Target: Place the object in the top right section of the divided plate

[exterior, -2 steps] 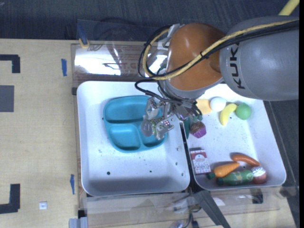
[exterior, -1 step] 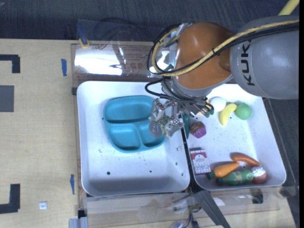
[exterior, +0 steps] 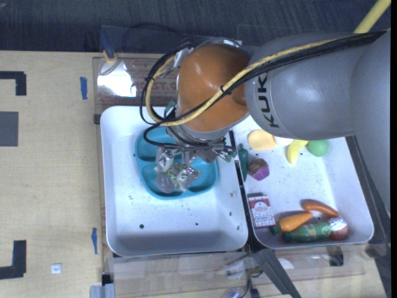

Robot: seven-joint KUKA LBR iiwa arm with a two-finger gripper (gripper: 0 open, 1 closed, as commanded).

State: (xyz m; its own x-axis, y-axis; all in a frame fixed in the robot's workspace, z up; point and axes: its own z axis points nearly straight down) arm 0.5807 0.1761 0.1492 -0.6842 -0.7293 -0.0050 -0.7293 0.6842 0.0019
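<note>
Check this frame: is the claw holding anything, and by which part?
Cannot be told. The claw sits low over the blue divided plate in the left bin, and no object is clearly visible in it.

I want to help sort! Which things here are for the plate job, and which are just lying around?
For the job:
- blue divided plate in the left bin
- tool over the plate

Just lying around, right bin:
- red box
- toy carrot
- purple toy
- yellow toy
- green ball

Even overhead light is falling across the bench.
Glare is flaring on clear plastic [exterior: 118,79]; the arm [exterior: 322,85] is looking soft.
</note>
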